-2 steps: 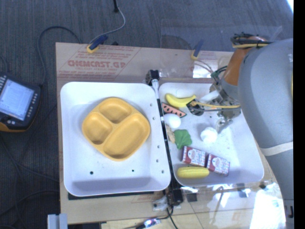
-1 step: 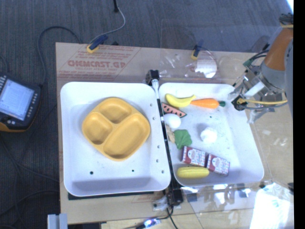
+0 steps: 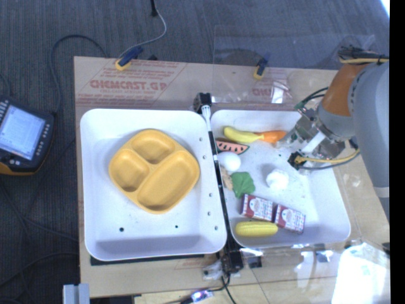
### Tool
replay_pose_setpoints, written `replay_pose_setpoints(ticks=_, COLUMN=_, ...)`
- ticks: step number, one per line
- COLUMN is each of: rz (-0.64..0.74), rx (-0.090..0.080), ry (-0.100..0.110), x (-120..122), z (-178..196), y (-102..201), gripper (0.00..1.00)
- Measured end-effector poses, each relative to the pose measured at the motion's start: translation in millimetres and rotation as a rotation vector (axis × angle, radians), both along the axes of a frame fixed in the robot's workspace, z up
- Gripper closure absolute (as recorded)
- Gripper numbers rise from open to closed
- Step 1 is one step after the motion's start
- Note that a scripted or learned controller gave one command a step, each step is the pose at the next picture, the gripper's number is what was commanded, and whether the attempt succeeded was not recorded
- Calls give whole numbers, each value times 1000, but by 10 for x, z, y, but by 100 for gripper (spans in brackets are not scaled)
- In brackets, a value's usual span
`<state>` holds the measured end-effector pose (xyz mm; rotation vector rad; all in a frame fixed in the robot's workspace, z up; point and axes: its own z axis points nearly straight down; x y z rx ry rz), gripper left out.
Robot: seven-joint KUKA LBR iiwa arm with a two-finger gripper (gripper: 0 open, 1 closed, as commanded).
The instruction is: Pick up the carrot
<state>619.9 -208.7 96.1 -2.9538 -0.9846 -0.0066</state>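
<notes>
Two shallow white bins sit side by side on the bench. The left bin (image 3: 95, 227) contains one item: a yellow divided plate (image 3: 154, 170) with three compartments, placed near the bin's centre, and nothing lies in those compartments. The right bin (image 3: 334, 215) contains all the loose items. Along its far side, a yellow banana (image 3: 239, 134) lies crosswise, and the carrot (image 3: 273, 135) lies just right of it, touching or nearly touching the banana's right end. A watermelon slice (image 3: 231, 147) lies just near of the banana, by the bin's left wall. A white egg (image 3: 231, 163) sits near of the slice, with a green leafy piece (image 3: 242, 183) beside it on its near side. A white ball (image 3: 276, 180) rests near the bin's centre. Two red cartons (image 3: 272, 213) lie end to end toward the near side, and an ear of yellow corn (image 3: 255, 229) lies just near of them. My gripper (image 3: 296, 133) is over the far right part of the right bin, immediately right of the carrot's right end. I cannot tell from this view whether it is released or clenched, and I cannot tell whether it touches the carrot.
</notes>
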Motion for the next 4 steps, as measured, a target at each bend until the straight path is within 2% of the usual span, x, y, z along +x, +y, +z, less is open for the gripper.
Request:
replay_pose_setpoints(ticks=1, rz=-398, rx=-19, ry=69, x=191, z=-38, y=208, gripper=0)
replay_pose_setpoints(ticks=2, rz=-236, rx=-13, ry=4, x=-763, z=50, y=-36, gripper=0)
replay_pose_setpoints(ticks=3, rz=-340, rx=-38, ry=-7, x=-520, z=-58, y=660, gripper=0)
replay_pose_setpoints(ticks=4, rz=-439, rx=-40, ry=9, x=382, z=-68, y=978, gripper=0)
